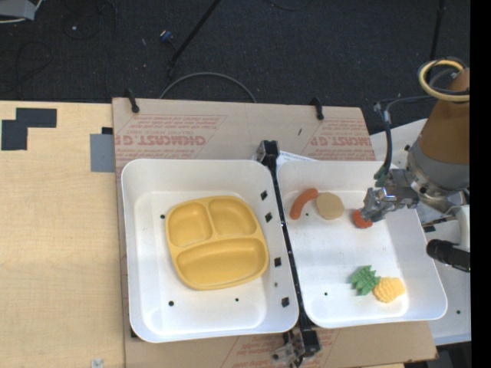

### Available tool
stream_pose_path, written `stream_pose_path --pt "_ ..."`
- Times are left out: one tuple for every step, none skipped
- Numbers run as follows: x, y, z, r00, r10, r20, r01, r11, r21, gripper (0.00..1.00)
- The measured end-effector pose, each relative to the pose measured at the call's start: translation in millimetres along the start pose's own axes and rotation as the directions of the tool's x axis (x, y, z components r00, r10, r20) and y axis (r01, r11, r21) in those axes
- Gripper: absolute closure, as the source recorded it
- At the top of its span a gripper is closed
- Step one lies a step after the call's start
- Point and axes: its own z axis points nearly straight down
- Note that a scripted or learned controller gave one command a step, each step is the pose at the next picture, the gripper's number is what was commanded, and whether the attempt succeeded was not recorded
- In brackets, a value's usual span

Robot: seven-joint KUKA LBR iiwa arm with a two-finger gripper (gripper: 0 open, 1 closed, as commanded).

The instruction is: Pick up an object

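Small red object (360, 219) sits in the right bin (418, 309) under the tool (374, 208), whose grip I cannot tell; sausage (302, 202), tan disc (331, 205), pineapple (380, 284) nearby. Left bin (146, 313) holds a yellow tray (215, 241).

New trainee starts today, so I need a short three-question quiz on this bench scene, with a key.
1. True or false: the yellow divided plate lies in the left bin.
2. Which item lies nearest the end effector? A) toy pineapple B) small red item C) tan round item
3. Fill in: the orange sausage lies in the ____ bin.

Key: 1 true; 2 B; 3 right.
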Motion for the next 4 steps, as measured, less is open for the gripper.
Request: stream_pose_path --pt "46.3 -11.9 -5.1 1.000 0.001 0.000 -0.001 1.000 0.000 1.00" --pt "92.9 -21.4 -9.6 1.000 0.001 0.000 -0.001 1.000 0.001 1.00" --pt "147.3 -29.2 6.8 1.000 0.000 0.000 0.000 1.000 0.002 1.00" --pt "207.5 -36.9 2.9 1.000 -0.002 0.000 0.002 1.000 0.001 1.00"
